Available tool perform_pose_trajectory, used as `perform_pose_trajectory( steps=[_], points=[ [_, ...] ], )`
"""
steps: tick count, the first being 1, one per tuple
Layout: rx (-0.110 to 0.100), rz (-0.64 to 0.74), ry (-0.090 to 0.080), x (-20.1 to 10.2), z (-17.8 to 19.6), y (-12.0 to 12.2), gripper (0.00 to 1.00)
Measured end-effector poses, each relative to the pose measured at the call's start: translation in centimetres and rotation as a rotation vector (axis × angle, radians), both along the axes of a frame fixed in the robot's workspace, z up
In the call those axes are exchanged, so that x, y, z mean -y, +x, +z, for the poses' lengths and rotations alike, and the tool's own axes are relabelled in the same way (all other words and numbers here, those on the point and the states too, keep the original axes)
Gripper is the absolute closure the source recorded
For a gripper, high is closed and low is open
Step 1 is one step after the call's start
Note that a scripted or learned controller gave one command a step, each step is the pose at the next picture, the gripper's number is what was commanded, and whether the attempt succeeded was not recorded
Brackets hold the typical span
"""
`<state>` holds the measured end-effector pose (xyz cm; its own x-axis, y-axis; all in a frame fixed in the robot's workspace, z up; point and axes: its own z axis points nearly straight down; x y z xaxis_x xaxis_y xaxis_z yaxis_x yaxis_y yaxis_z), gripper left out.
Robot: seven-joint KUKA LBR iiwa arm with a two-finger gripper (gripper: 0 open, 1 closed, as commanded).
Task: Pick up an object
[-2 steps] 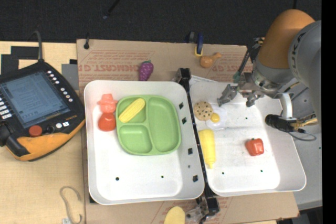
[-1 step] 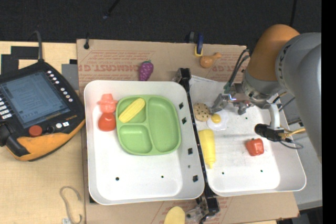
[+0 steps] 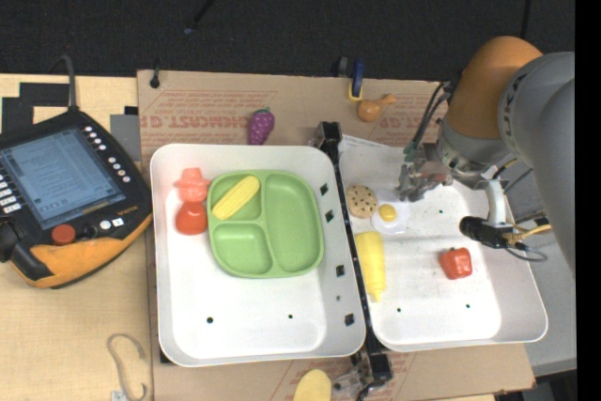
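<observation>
Objects are spread over both bins, so here's what you've got. In the right bin point(image 3: 507, 319) a cookie point(image 3: 362, 199) sits near the bin's left wall toward the far edge, with a fried egg point(image 3: 388, 216) just beside it on the right. A yellow banana-ish piece point(image 3: 372, 263) lies along that same left wall, closer to the middle. A red pepper point(image 3: 456, 263) sits out in the open, well apart from those three, toward the bin's right side.

The tool point(image 3: 413, 186) hangs over the far-left part of the right bin, just above and to the right of the fried egg. You can't really tell if it's open or closed from this angle, and nothing shows between its tips. The arm point(image 3: 526, 108) comes in from the right with its orange band up top.

In the left bin point(image 3: 244, 324) you've got a green divided plate point(image 3: 266, 225) with a corn cob point(image 3: 234, 196) lying in its far-left compartment. A pink and red toy point(image 3: 192, 200) stands just beside the plate, against the bin's left wall.

Outside the bins, a purple grape bunch point(image 3: 261, 125) and an orange pear-shaped thing point(image 3: 374, 107) sit on the cardboard along the worktop's far edge. A yellow lemon-like piece point(image 3: 313, 385) pokes in at the near edge. The teach pendant point(image 3: 66, 192) rests on the left side of the worktop point(image 3: 56, 333).
</observation>
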<state>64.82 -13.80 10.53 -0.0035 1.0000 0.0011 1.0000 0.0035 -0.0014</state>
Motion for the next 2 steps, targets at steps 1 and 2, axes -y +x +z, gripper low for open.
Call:
perform_pose_trajectory(
  steps=[1, 2],
  points=[
    [0.005, -0.01, -0.002, 0.8, 6.2, -0.2, 1.0],
    [0.006, -0.006, -0.002, 1.2, 12.6, 0.0, 1.0]
  ],
)
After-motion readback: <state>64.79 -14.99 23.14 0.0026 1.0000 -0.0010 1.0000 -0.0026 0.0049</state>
